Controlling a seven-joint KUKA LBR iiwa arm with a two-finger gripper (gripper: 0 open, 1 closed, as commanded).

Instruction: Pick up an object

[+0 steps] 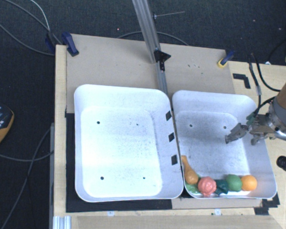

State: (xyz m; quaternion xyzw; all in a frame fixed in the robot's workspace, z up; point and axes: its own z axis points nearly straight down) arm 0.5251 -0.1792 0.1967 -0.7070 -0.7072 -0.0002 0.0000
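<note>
The gripper [239, 133] is seen above the right bin [259, 157], jaws parted and holding nothing, while the toy items [220, 183] are clustered along the bin's near edge, well apart.

The two bins, left [119, 100] and right [213, 106], are white with fine grey speckles and small black dots. In the right bin lie a pink ball [207, 185], a green ball [233, 182], an orange ball [249, 182] and an orange-yellow carrot [189, 171]. The table [112, 61] is pale beige. The clamp [70, 44] on it is blue, another clamp [226, 57] yellow. The tool [244, 133] is grey.
</note>
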